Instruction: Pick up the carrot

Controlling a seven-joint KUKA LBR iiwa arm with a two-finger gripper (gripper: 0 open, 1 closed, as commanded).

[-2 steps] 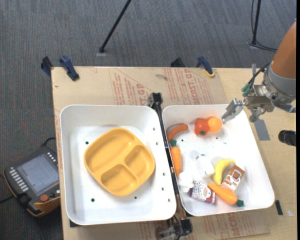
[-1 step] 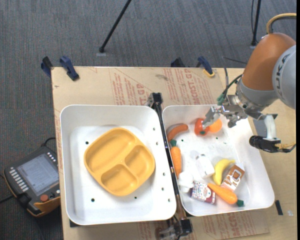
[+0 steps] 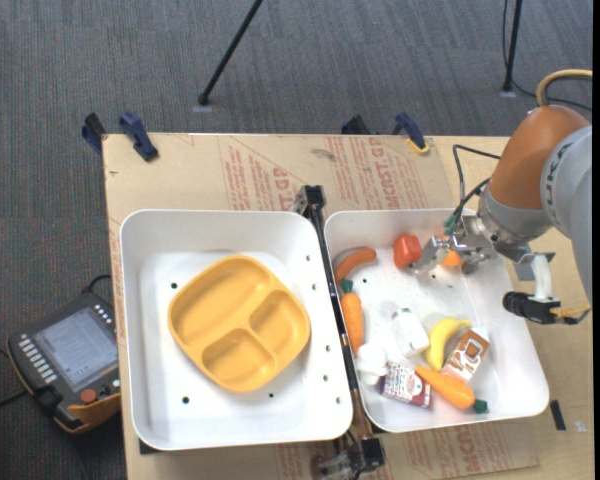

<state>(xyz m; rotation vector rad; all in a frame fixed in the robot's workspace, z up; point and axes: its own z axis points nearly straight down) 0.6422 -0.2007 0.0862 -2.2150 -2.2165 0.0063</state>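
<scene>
The yellow divided plate (image 3: 240,322) is being noted first, lying in the left bin (image 3: 145,268). In the right bin (image 3: 520,368), a carrot (image 3: 352,320) is being seen against the left wall, its long axis running nearly up and down the view, green stub at the upper end. A second carrot (image 3: 445,387) is being seen near the front edge, lying slantwise with its green end pointing lower right, just beside a small carton (image 3: 467,352) and a banana (image 3: 442,339). Both are being read as smooth orange toy pieces. The gripper (image 3: 450,253) is being held over the bin's far right part, both carrots lying left of and nearer the front than it; whether it is released or clenched cannot be told.
</scene>
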